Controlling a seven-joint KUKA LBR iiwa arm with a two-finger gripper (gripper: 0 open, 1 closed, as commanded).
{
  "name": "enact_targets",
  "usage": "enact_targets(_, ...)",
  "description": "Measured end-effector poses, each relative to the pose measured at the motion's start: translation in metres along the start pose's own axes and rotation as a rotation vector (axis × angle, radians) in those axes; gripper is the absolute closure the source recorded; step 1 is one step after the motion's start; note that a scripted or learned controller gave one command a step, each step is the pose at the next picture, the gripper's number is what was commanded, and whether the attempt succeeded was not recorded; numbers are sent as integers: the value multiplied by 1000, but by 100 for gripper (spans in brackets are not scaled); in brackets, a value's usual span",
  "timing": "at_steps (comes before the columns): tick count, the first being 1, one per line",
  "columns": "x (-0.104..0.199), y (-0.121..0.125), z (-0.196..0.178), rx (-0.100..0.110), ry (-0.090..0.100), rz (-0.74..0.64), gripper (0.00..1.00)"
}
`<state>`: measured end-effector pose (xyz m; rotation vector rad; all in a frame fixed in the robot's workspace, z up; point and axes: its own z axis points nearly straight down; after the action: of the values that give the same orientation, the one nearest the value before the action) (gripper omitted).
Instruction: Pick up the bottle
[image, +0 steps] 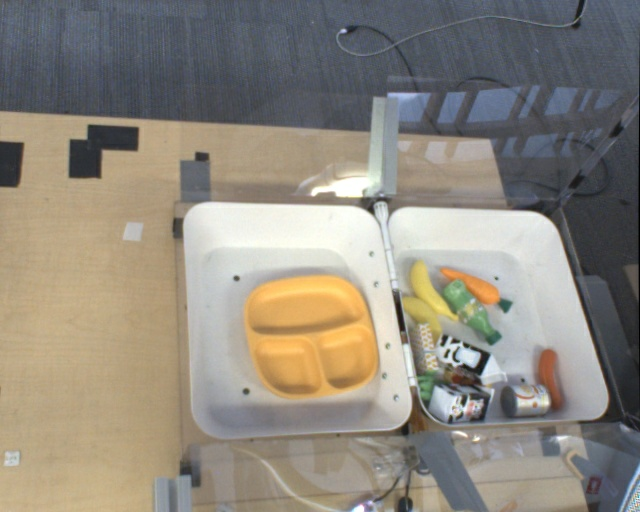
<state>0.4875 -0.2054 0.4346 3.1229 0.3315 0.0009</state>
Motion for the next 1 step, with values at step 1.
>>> enact_targets(1, 0, 0, 0, 0, 0, 0, 0)
